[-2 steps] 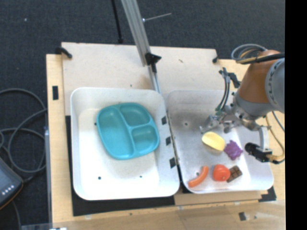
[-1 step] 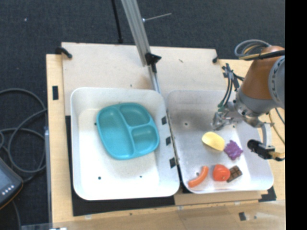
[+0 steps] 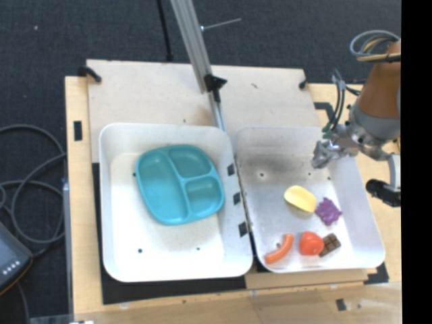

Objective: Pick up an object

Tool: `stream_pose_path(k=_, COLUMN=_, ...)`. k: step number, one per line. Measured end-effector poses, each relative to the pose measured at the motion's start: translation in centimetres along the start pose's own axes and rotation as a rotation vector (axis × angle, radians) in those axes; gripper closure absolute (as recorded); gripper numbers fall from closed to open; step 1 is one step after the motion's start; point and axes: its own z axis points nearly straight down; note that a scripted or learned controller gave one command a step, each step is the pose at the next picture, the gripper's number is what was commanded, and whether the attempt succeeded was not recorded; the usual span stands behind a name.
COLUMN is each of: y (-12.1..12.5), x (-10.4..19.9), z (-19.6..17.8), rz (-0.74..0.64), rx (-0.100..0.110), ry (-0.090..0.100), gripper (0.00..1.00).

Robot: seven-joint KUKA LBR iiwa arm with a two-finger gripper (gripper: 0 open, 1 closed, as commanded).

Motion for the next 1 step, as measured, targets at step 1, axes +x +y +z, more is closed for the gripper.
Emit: stream_pose_path(k=1, y=-0.31, x=0.26, z=-6.3, rz=-0.005, rx=-0.001, ry=0.0, gripper=1.0)
